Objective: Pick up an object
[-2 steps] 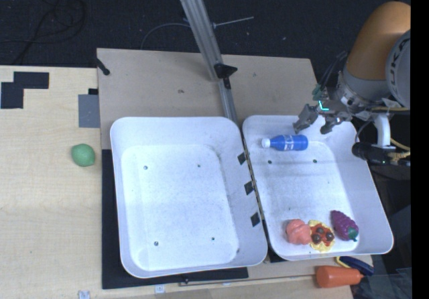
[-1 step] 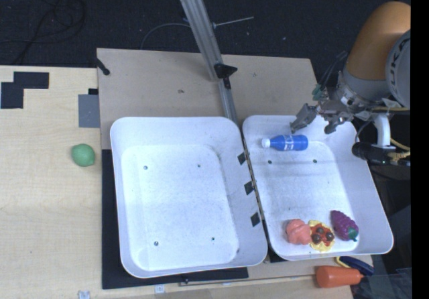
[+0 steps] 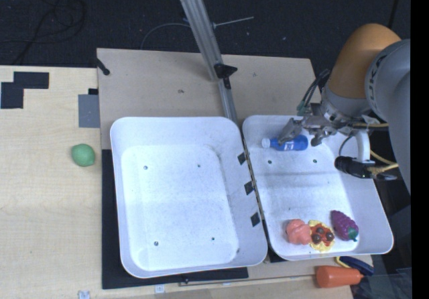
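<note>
A blue bottle (image 3: 289,145) with a white cap lies on its side at the far end of the right bin (image 3: 305,184). My gripper (image 3: 305,134) hangs directly above and slightly behind the bottle, its two dark fingers (image 3: 290,133) spread apart over the blue body. It looks open, and the bottle rests on the bin floor rather than being held between the fingers. At the near end of the same bin lie a pinkish-orange piece (image 3: 297,231), a small yellow and red toy (image 3: 322,236) and a purple grape bunch (image 3: 344,224).
The left bin (image 3: 177,197) sits beside the right one. A green ball (image 3: 83,155) lies on the bench at the left. An orange carrot-like toy (image 3: 337,276) rests outside the right bin's near edge. A metal rail (image 3: 208,49) slants in from the back.
</note>
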{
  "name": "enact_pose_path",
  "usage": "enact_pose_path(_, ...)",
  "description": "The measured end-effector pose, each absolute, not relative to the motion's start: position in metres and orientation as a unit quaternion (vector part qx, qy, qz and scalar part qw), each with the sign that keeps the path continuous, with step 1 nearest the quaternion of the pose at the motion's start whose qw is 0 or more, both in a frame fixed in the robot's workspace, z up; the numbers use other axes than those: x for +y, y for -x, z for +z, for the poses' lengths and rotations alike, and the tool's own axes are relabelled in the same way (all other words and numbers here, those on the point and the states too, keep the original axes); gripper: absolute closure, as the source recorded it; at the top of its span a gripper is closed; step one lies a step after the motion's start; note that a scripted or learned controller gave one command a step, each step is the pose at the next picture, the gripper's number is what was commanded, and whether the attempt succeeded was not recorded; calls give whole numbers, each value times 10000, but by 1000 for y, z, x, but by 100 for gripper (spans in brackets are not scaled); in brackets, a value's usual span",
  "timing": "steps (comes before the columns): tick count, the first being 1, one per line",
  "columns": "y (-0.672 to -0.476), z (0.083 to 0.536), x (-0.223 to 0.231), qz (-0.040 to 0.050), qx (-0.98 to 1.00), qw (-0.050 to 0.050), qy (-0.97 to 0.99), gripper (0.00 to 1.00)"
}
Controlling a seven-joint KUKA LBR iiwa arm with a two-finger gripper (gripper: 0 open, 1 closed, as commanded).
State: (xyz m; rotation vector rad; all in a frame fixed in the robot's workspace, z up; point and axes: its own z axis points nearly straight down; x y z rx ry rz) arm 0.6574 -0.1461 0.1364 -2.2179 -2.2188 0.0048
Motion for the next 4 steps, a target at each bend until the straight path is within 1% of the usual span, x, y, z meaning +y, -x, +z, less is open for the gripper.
enact_pose_path(1,-657,89,-146,12,-7074,13,7068,0)
enact_pose_path(2,-657,101,-146,8,-7074,4,7068,100)
enact_pose_path(3,-654,163,-148,-15,-7069,-22,7073,100)
enact_pose_path(4,-658,206,-151,-11,-7067,-17,7075,100)
